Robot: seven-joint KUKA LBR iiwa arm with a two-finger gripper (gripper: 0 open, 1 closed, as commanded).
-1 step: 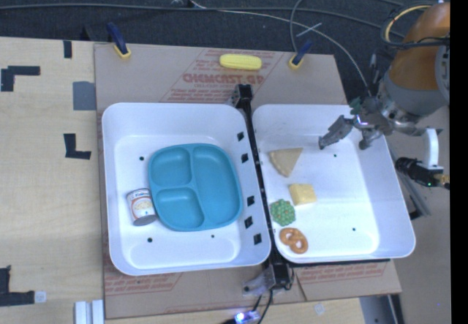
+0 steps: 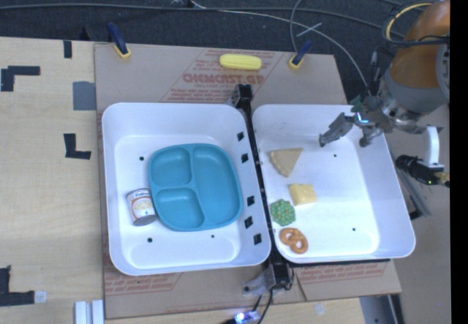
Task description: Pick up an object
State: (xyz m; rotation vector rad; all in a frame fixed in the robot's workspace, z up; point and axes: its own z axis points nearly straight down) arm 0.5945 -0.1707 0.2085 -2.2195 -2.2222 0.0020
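The gripper (image 2: pixel 349 130) hangs spread wide and empty over the right bin (image 2: pixel 380 191), above the cheese wedge (image 2: pixel 286 161), yellow block (image 2: pixel 302 194), broccoli (image 2: pixel 282 211) and pretzel (image 2: pixel 294 240), seemingly poised to descend.

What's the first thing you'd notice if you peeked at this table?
Probably the big blue divided plate in the left bin, with a little can beside it. Next, the toy foods in the right bin: a pretzel, a green piece and two yellow pieces. The gripper hovers over that bin's far corner, open.
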